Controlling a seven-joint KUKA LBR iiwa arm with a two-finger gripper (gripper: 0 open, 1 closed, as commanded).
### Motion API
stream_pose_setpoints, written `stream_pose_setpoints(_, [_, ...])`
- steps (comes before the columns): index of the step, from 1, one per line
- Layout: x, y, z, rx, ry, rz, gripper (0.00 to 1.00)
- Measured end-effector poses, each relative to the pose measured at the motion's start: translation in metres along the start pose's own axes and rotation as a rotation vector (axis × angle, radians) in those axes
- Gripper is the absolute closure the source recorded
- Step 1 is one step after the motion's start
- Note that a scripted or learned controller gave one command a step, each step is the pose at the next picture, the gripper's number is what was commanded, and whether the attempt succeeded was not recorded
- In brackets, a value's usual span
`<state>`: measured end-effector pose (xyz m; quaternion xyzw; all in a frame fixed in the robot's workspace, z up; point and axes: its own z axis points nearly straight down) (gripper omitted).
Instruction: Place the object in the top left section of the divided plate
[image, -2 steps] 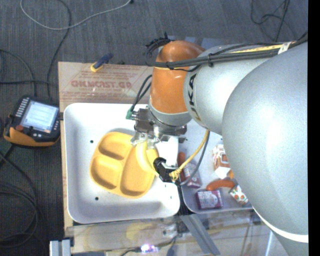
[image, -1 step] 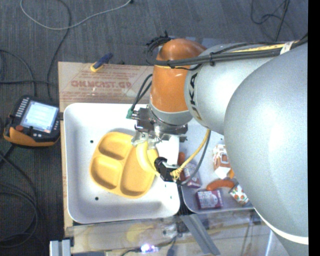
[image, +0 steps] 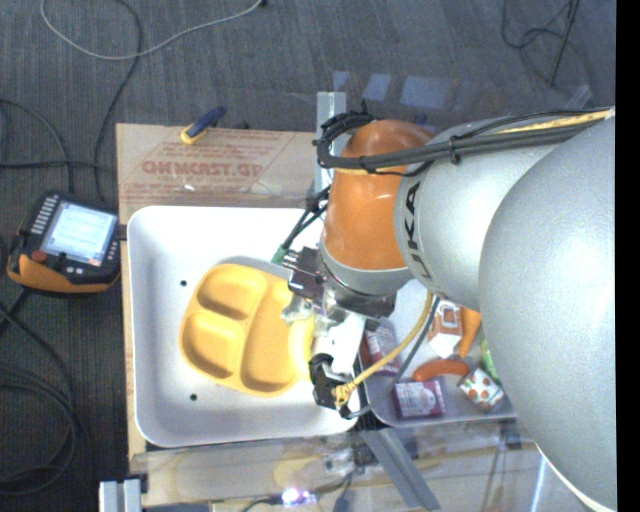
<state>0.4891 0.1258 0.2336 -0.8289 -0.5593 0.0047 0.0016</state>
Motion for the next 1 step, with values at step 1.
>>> stream_pose_setpoints(1, [0.0865,-0.0146,0.0166,-0.001,-0.002,-0.102,1.00])
